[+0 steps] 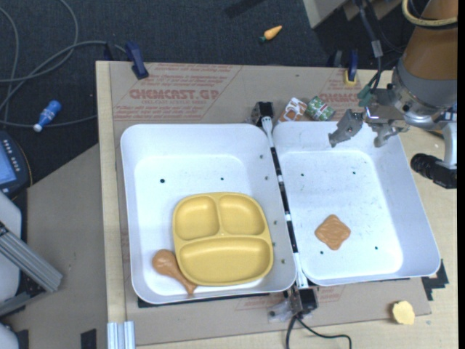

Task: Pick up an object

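A flat tan cracker-like piece [333, 232] lies on the floor of the right bin [396, 195], toward that bin's near side and well apart from its walls. In the left bin [142, 195] a yellow divided plate [221, 237] with three compartments sits near the front, and a tan drumstick-shaped toy [171, 267] rests just beside the plate's near-left corner, its thin end running under or against the plate's edge (which of the two cannot be told).

The pincer [365, 129] hangs over the far edge of the right bin, well apart from the tan piece; its two fingers are spread with nothing between them. Above it the grey arm [429, 86] with its orange band comes in from the right.

Outward from the bins — on the table [189, 93], which is covered with printed cardboard — a few small packaged items [309, 109] lie just behind the right bin's far-left corner. A small yellow chunk [402, 312] sits near the table's front right corner. A blue clamp [135, 58] grips the table's far-left edge. On the dark floor beyond, a small orange piece [272, 32] and a blue-and-white bottle [48, 114] lie among loose cables.
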### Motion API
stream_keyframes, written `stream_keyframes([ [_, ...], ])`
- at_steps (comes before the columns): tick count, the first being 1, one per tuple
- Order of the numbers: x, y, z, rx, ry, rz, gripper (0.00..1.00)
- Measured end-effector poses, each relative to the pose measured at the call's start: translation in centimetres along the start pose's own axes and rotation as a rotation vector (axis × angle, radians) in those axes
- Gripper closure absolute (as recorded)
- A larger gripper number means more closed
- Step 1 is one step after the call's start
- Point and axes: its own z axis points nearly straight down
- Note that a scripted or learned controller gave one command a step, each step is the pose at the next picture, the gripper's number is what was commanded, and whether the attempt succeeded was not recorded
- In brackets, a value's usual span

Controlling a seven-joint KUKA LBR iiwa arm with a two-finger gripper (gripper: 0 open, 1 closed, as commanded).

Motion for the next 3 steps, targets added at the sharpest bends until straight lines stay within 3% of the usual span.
stream_keyframes([
  [1,-1.3,-5.7,9.5,0.014,0.003,0.005,0.0],
  [2,-1.3,-10.7,14.8,0.011,0.003,0.003,0.0],
  [3,-0.4,-10.9,19.5,0.005,0.001,0.002,0.0],
])
